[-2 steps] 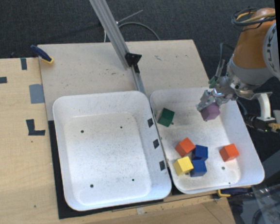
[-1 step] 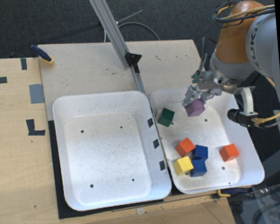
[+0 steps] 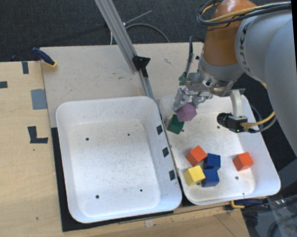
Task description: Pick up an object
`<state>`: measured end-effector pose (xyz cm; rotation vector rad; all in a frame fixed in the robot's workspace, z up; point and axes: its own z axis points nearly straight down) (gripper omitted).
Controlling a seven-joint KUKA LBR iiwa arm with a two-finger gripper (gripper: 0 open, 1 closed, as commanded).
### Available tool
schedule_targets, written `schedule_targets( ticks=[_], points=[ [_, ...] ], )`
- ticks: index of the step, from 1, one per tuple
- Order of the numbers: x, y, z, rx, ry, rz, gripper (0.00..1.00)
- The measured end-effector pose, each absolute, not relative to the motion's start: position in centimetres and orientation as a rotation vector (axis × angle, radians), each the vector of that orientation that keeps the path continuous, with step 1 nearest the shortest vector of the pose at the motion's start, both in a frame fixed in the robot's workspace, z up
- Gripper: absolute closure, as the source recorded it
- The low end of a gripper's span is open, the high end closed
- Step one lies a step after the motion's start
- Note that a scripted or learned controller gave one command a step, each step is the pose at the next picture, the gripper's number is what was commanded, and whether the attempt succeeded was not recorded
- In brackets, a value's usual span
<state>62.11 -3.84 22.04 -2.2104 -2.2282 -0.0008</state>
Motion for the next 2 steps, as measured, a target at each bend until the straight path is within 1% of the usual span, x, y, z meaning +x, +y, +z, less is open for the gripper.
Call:
schedule_targets(
  ticks=[1, 2],
  points=[
    [62.3, 1.8, 23.3, -2.211, -2.228, -0.002, 1.0],
    [63.4, 6.7, 22.7, -2.212, -2.227, 0.001, 1.0]
  ],
)
